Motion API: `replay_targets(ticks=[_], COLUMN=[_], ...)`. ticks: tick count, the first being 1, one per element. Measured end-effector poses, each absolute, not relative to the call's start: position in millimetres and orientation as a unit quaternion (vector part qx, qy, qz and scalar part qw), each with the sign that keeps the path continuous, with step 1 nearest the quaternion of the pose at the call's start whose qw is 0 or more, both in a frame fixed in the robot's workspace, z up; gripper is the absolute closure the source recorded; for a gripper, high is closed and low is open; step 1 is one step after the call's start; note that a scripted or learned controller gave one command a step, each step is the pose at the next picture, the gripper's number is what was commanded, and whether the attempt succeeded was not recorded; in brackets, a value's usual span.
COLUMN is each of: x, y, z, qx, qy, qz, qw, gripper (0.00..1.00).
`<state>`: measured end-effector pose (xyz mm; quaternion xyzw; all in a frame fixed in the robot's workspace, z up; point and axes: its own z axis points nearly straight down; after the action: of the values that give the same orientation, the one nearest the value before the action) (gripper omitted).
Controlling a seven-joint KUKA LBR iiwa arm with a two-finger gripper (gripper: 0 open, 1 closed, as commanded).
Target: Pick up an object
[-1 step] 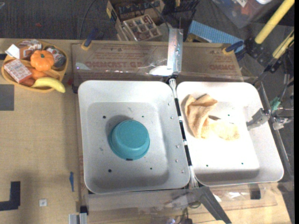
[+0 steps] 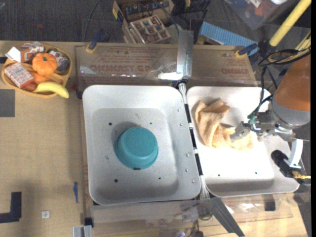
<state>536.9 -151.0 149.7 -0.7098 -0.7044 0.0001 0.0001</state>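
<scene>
I am looking down on the table (image 2: 39,147) with its two white bins lying side by side. The arm (image 2: 295,90), grey with its orange band, is reaching in from the right over the right bin (image 2: 237,174), and the tool (image 2: 240,131) is sitting low in that bin, right at the near right edge of a crumpled tan cloth (image 2: 213,122). The cloth is lying in the upper left part of the right bin, bunched into folds, close to the wall shared with the other bin. The tool's tip is touching or overlapping the cloth's edge, but glare and blur are washing out that spot, so I cannot tell how the tool is set or whether any of the cloth is caught in it. In the left bin (image 2: 98,107) a teal bowl (image 2: 137,147) is resting upside down near the middle, well apart from the tool. At the far left corner of the table a yellow dish (image 2: 10,78) is holding toy food: a small orange pumpkin (image 2: 45,63), a banana (image 2: 52,88) along its near rim and some little boxes. Behind the bins a strip of cardboard (image 2: 128,65) under clear film is running along the back edge, and beyond it cables and a crate are lying on the dark floor (image 2: 44,14).
</scene>
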Motion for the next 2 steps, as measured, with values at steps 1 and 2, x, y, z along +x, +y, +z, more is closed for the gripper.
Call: replay_targets(ticks=[1,2], x=[572.4,573.7], y=[-119.9,-120.6], z=[93.0,104.1], qx=[-0.654,-0.656], qy=[-0.756,-0.755], qz=[-0.0037,-0.0063], qw=[-0.005,-0.007], gripper=[0.00,1.00])
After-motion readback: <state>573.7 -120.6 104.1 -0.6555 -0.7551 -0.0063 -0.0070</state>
